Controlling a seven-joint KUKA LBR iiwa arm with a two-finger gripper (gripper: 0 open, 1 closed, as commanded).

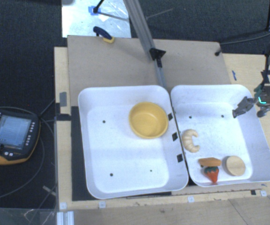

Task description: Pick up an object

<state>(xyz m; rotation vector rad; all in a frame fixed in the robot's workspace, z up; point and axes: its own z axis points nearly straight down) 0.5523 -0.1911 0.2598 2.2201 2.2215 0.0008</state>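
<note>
A yellow bowl [148, 120] sits upright in the left bin [97, 163], near its back right. The right bin [261, 149] holds a pale croissant [191, 140] near its left wall. Along its front lie a small orange and red toy piece [211, 168] and a round tan disc [234, 165]. My gripper [252, 108] hovers over the right bin's back right corner, well away from all of them. Its two dark fingers [242, 108] stand spread apart, open, with nothing between them.
A grey tripod pole [143, 27] slants down to the bench behind the bins' shared wall. A teach pendant [8, 136] lies on the floor to the left. A blue and yellow clamp [103, 33] grips the board's back edge.
</note>
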